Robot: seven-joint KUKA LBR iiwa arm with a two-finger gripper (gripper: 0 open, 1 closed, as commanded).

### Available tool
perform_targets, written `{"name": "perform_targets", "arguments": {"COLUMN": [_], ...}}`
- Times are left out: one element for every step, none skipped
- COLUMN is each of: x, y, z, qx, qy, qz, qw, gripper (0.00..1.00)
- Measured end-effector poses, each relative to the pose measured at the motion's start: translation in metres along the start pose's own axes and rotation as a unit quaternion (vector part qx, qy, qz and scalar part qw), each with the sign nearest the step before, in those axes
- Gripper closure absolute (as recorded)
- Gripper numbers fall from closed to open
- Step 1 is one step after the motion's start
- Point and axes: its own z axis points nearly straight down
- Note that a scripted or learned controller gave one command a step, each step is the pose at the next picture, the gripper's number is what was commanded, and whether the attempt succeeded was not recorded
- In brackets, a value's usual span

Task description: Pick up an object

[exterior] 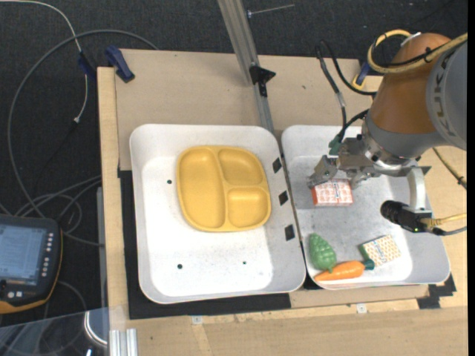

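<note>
Over the right bin (438, 262), toward its far edge: fingers (332, 167) low above the red-and-white box (332, 193), tips just at its far side. Open or closed, cannot tell; nothing visibly between them. Box flat on the bin floor, so no lift yet. Judged as the approach or descent stage: grasp and raise both left to do. Nearer the bench's front edge, 3 other candidates untouched: green vegetable toy (322, 251), orange carrot (343, 271) against the bin's near rim, small patterned packet (381, 250). Left bin (148, 221) bearing 1 yellow divided plate (223, 187).
</note>
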Motion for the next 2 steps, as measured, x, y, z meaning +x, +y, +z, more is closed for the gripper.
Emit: {"name": "perform_targets", "arguments": {"x": [0.058,0.11], "y": [-0.012,-0.018], "z": [-0.015,-0.028], "qx": [-0.001,-0.002], "qy": [0.001,0.0], "qz": [-0.001,-0.001], "qw": [1.0,1.0], "gripper": [1.0,1.0]}}
